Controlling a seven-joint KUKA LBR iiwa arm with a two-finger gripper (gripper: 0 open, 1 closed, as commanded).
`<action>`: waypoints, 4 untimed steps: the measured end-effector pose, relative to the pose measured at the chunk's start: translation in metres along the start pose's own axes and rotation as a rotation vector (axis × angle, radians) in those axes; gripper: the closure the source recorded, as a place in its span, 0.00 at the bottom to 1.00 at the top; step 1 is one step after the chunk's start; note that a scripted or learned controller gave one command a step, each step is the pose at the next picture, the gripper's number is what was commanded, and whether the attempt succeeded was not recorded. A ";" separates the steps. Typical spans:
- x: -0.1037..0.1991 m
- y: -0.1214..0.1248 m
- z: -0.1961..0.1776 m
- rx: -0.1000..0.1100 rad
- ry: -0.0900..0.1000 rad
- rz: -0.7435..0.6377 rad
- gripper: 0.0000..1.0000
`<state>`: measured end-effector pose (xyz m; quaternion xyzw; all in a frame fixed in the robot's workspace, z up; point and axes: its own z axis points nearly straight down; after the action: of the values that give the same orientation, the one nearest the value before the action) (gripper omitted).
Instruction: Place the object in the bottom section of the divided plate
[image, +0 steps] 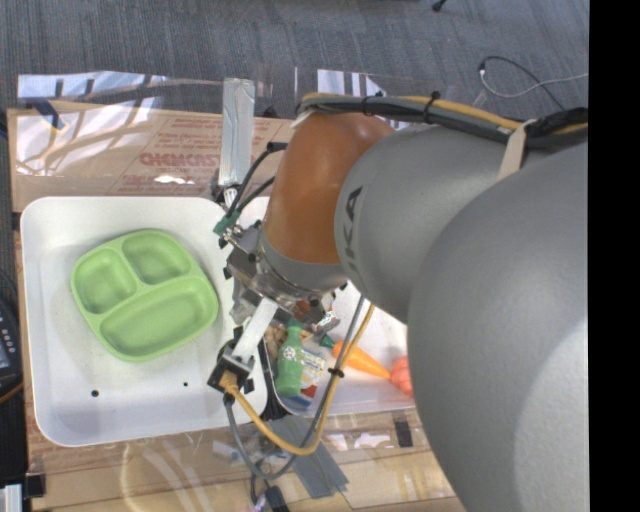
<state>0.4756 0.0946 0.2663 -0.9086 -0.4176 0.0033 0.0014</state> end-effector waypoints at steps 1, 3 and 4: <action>-0.026 0.022 -0.140 -0.004 0.007 0.178 1.00; 0.016 -0.013 -0.176 -0.007 0.009 0.363 1.00; 0.104 -0.038 -0.026 -0.003 -0.001 0.477 1.00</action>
<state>0.5143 0.1983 0.2923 -0.9816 -0.1909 0.0032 -0.0011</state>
